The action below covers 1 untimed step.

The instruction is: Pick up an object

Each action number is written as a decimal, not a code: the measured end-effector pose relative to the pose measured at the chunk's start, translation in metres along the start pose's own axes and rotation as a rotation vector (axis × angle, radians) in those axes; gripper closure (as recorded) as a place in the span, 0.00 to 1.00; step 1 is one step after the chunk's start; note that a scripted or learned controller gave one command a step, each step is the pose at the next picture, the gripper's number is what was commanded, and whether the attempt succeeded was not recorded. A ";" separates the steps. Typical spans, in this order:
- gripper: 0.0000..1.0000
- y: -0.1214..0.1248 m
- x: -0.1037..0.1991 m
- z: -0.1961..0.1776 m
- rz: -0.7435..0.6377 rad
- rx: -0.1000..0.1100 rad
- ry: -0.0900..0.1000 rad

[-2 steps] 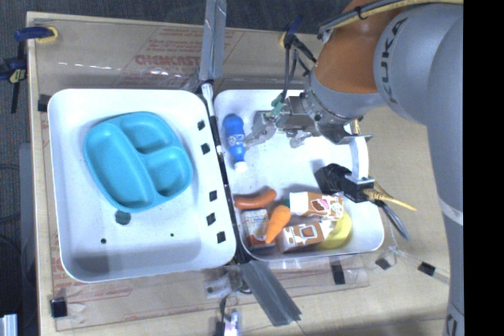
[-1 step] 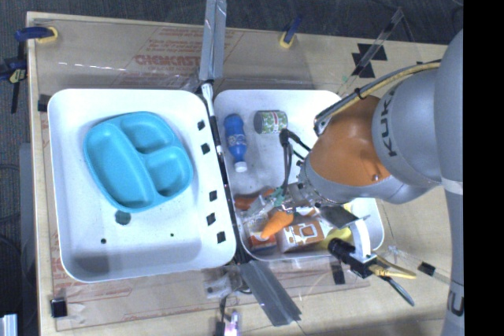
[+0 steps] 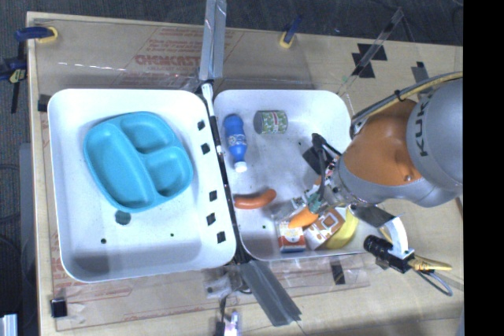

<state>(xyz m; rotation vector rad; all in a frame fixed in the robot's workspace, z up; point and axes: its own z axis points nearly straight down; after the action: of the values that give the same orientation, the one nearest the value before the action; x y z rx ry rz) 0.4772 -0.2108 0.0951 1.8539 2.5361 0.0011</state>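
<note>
In the right bin [image 3: 331, 102] a blue bottle [image 3: 234, 139] with a white cap lies near the left wall. A green can [image 3: 270, 122] lies on its side beside it. An orange sausage [image 3: 254, 200] rests lower down. At the bin's front, an orange and white carton [image 3: 303, 232] and a yellow item [image 3: 344, 227] are piled together. My gripper [image 3: 313, 202] reaches in from the right and hangs low over the upper edge of that pile, close to the carton.
The left bin [image 3: 71, 248] holds a blue divided plate [image 3: 140, 159] and a small dark green item [image 3: 122, 218]. The divider wall [image 3: 214, 169] with black clips runs between the bins. The arm's orange band [image 3: 382, 149] covers the right bin's right side.
</note>
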 end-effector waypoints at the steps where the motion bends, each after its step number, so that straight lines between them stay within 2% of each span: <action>1: 1.00 0.002 0.001 -0.010 -0.008 -0.003 -0.001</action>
<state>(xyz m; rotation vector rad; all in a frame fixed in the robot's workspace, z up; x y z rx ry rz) 0.4793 -0.2094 0.1055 1.8424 2.5406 0.0040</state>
